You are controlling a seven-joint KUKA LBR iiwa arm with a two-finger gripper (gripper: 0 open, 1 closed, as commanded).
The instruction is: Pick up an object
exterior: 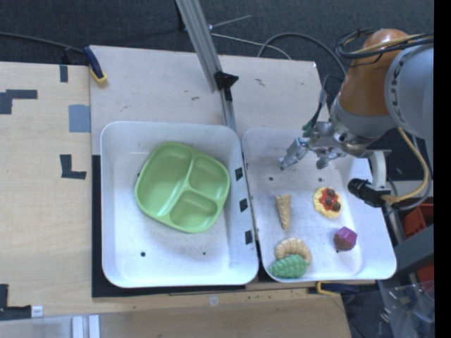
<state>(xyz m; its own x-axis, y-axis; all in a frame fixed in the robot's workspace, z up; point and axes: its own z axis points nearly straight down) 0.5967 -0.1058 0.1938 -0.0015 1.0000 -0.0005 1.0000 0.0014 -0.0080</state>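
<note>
My gripper [307, 158] hangs over the upper part of the right bin [268, 189], its two fingers spread open with nothing between them. Below it in that bin lie an ice-cream cone [283, 210], a small round pizza [328, 202], a purple piece [344, 239], a tan croissant-like piece [292, 248] and a green bumpy piece [289, 266]. The cone lies about a hand's width below the left finger.
A green divided plate [183, 186] lies in the left bin [116, 189]. A slanted metal pole [204, 44] crosses the bench above the bins. Black cables [289, 44] run behind the arm at the upper right.
</note>
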